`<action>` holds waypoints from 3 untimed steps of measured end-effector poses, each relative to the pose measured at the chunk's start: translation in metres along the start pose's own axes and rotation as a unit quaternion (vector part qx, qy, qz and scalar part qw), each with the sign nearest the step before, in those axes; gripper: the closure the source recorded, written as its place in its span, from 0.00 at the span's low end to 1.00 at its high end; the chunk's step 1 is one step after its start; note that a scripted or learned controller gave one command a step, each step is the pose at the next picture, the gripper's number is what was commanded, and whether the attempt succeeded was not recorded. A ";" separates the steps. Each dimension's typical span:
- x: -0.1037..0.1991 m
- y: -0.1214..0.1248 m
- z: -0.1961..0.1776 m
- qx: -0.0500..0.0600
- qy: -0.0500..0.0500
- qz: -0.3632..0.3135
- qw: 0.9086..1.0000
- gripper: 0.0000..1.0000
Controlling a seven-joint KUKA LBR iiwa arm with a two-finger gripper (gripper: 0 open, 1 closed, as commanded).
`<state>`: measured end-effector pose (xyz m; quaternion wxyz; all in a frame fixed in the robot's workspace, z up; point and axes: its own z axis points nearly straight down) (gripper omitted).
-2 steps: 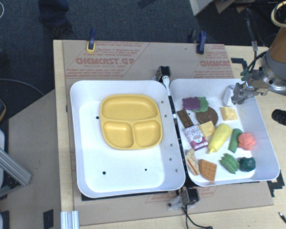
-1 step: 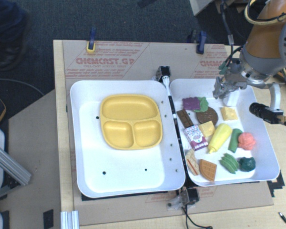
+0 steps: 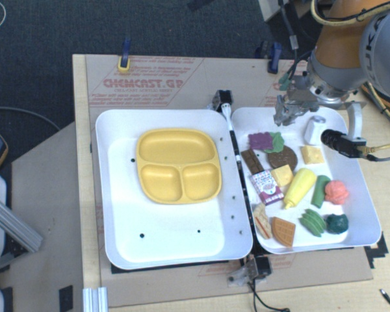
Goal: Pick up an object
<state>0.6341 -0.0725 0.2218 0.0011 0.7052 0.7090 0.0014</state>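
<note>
The right bin (image 3: 370,229) holds several toy foods: purple grapes (image 3: 261,140), a brown cookie (image 3: 283,157), a chocolate bar (image 3: 251,161), a yellow corn cob (image 3: 299,187), cheese cubes (image 3: 312,155), a pink-and-white packet (image 3: 266,186), a red fruit (image 3: 337,192), green vegetables (image 3: 320,192) and crackers (image 3: 283,231). My gripper (image 3: 287,116) hangs over the bin's far edge, just above and behind the grapes. Nothing shows between its fingers.
The left bin (image 3: 117,229) holds a yellow three-compartment tray (image 3: 179,165). A black cylinder on the arm (image 3: 341,142) juts over the right bin's far right. Clamps (image 3: 124,62) sit on the board's far edge. Cables (image 3: 383,151) run at the right.
</note>
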 end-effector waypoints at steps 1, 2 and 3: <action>0.017 0.014 -0.009 0.000 -0.001 0.001 1.000 1.00; 0.017 -0.001 0.007 0.005 0.000 0.003 1.000 1.00; 0.018 0.000 -0.011 0.000 -0.001 0.002 1.000 1.00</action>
